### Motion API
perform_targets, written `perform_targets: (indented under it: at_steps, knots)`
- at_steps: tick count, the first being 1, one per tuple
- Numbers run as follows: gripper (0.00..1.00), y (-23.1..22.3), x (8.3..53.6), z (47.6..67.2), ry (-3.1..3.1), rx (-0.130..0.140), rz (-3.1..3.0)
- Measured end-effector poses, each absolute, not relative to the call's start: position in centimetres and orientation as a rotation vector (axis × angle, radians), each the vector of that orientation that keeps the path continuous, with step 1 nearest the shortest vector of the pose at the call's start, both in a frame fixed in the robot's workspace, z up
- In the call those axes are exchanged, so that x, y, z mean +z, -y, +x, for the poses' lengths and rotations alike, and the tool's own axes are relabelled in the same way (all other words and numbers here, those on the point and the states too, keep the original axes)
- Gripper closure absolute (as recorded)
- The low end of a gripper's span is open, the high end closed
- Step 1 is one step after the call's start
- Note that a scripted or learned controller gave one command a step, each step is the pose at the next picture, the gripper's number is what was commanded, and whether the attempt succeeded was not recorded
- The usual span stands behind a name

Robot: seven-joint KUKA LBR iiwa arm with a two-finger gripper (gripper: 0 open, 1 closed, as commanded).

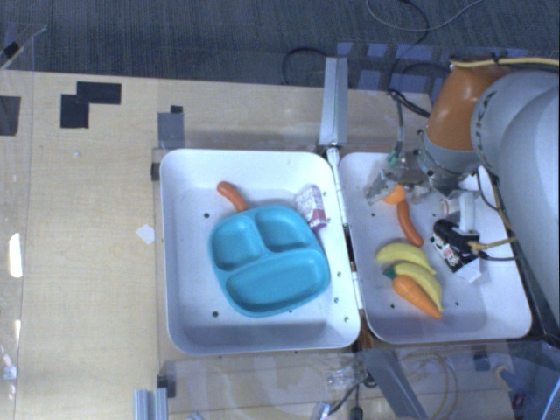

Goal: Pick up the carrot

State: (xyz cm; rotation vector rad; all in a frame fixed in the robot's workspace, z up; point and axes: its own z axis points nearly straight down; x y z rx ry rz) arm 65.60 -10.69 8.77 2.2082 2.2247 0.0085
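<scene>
The carrot (415, 294), orange with a small green end, lies near the front of the right bin (490, 318), tight against a yellow banana (409, 259). My gripper (396, 182) hangs over the back left part of that bin, well behind the carrot. Right under the gripper sits a small orange piece (395, 195), and a longer red-orange stick (409, 225) stretches from there toward the banana. Whether the orange piece is held cannot be made out.
In the left bin (179, 261) sits a blue divided plate (267, 259), with an orange stick (231, 194) behind it and a small wrapped packet (311, 206) at its right. A metal divider (333, 103) stands behind the two bins.
</scene>
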Motion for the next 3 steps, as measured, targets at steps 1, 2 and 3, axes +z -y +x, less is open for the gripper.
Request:
perform_targets:
  at_steps: [1, 2, 3]
  knots:
    - [1.00, 10.6, 10.1, 65.8, -2.226, 0.016, 2.201]
    - [1.00, 4.7, 18.7, 67.0, -2.120, 0.008, 2.312]
    - [1.00, 4.2, 18.5, 63.5, -1.985, 0.005, 2.433]
